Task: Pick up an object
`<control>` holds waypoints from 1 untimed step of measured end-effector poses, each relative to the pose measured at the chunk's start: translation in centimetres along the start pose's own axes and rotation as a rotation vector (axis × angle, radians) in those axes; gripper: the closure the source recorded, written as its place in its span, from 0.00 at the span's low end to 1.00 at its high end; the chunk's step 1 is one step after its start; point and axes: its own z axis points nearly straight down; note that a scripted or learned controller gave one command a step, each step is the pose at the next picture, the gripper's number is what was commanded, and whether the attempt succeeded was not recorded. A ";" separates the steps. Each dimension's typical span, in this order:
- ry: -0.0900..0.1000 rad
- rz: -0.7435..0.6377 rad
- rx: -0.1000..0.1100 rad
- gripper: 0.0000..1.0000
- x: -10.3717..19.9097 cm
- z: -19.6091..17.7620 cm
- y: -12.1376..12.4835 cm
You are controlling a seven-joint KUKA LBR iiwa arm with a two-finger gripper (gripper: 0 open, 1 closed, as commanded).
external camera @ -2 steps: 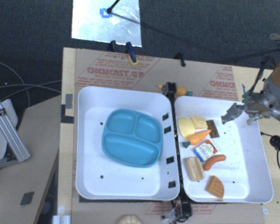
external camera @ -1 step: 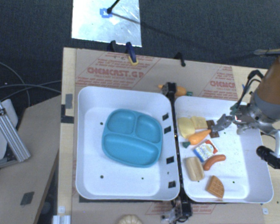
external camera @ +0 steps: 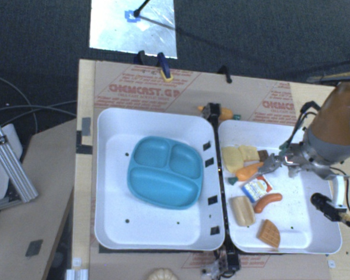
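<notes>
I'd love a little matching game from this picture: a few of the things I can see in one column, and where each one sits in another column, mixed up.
Things:
1. blue divided plate
2. toy carrot
3. waffle piece
4. toy sausage

Places:
A. near corner of the right bin, closest to the front rim
B. middle of the left bin
C. right bin, just beside the end effector
D. right bin, next to the small red and blue packet

Pairs: 1-B, 2-C, 3-A, 4-D
</notes>
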 end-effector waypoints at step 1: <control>0.000 0.001 -0.005 0.00 0.0 5.0 0.2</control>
